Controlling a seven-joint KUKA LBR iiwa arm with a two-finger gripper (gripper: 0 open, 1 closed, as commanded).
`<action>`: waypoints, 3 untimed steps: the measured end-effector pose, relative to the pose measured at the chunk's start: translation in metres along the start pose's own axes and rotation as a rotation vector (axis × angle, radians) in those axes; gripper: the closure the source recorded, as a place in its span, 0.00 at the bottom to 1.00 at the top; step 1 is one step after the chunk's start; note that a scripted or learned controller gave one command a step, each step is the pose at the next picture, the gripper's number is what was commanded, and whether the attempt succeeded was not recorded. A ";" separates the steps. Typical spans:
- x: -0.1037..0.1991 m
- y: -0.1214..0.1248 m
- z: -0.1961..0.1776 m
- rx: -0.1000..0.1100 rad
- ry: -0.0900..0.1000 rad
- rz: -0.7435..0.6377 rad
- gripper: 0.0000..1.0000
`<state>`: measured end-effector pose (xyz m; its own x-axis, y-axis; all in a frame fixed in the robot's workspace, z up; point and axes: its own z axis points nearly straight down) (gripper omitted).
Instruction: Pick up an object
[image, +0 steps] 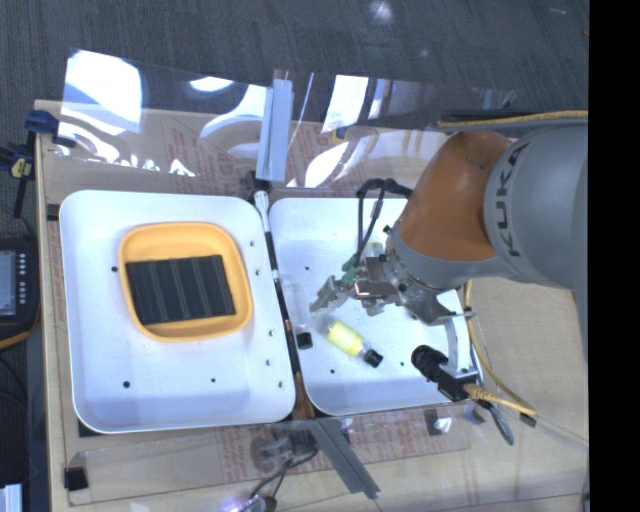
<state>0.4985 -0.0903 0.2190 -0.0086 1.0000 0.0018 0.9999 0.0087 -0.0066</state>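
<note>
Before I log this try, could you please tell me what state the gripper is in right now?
Gripper: over the right bin, above the yellow marker; nothing visible between its fingers, and open or closed cannot be told.

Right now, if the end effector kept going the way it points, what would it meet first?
Probably the bare floor of the right bin, just above the yellow marker; depth is unclear from this slanted view.

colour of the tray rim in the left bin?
Yellow-orange rim, dark ribbed centre; camera view.
</note>
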 end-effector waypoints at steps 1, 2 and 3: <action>-0.039 0.013 0.111 -0.005 -0.002 0.054 0.00; -0.024 -0.020 0.125 -0.013 -0.010 0.039 0.00; -0.021 -0.020 0.116 -0.009 -0.005 0.029 1.00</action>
<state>0.4781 -0.1114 0.1029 0.0206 0.9998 -0.0033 0.9998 -0.0206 0.0027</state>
